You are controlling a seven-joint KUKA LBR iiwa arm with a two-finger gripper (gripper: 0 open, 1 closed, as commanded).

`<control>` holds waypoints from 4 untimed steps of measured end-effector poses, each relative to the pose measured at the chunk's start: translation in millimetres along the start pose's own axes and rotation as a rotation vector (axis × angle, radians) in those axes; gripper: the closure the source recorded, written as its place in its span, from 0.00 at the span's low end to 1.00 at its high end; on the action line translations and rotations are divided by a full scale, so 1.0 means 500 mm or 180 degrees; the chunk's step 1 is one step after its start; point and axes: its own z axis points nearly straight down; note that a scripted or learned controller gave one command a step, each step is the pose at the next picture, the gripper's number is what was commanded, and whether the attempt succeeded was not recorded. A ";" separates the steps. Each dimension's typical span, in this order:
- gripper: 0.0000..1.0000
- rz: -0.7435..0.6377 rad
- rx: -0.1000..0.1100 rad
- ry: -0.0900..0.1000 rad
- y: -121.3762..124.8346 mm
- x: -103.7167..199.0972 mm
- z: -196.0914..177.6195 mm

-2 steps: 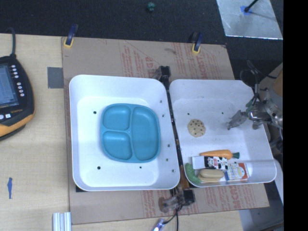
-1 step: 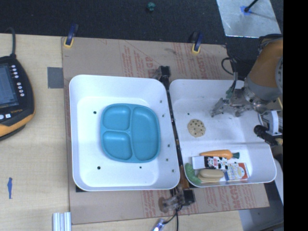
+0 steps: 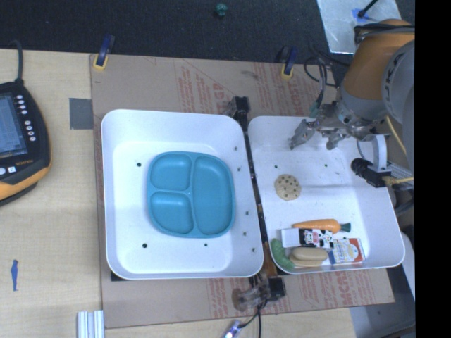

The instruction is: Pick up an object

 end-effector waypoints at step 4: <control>0.00 -0.0001 0.0012 0.0001 0.000 0.074 0.076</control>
